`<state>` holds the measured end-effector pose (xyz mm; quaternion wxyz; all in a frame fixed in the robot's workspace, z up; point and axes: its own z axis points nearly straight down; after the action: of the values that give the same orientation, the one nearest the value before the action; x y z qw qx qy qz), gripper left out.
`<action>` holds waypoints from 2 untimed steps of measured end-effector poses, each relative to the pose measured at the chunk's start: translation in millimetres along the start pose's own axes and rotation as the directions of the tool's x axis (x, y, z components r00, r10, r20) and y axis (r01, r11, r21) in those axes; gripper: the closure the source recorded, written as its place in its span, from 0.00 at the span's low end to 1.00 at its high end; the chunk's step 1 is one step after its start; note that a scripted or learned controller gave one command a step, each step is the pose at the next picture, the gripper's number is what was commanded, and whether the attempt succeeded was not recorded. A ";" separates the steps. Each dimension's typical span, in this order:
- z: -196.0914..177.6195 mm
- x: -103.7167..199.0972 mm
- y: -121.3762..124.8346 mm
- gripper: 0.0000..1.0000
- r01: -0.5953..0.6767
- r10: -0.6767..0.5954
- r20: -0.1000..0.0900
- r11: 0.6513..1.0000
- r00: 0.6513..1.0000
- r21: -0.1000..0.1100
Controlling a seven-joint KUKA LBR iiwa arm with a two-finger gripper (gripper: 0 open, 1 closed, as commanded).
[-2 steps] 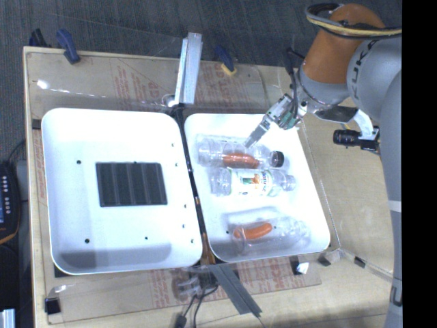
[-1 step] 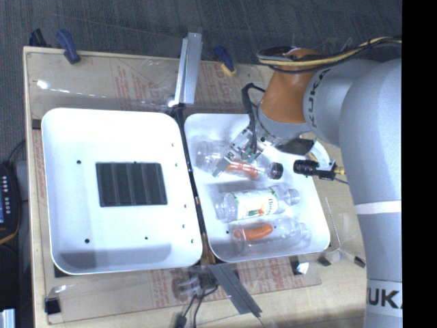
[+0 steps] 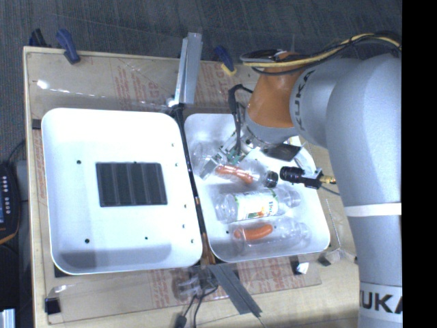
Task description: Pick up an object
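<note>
The right-hand bin (image 3: 198,132) holds a jumble of clear plastic bottles: one with an orange and green label (image 3: 251,207) lies at centre, an orange-tinted one (image 3: 254,233) below it, a slim orange piece (image 3: 235,175) above. The gripper (image 3: 231,154) sits low at the bin's upper middle, just above that slim piece; I cannot tell how its fingers stand. The left bin (image 3: 68,135) shows a dark ribbed rectangle (image 3: 131,184).
</note>
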<state>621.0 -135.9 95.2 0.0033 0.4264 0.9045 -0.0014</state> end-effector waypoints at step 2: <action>-3.0 1.3 -26.7 0.00 -0.173 0.173 0.004 0.985 0.985 -0.008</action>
<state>599.6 -151.9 98.3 0.0072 0.5032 0.8641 0.0016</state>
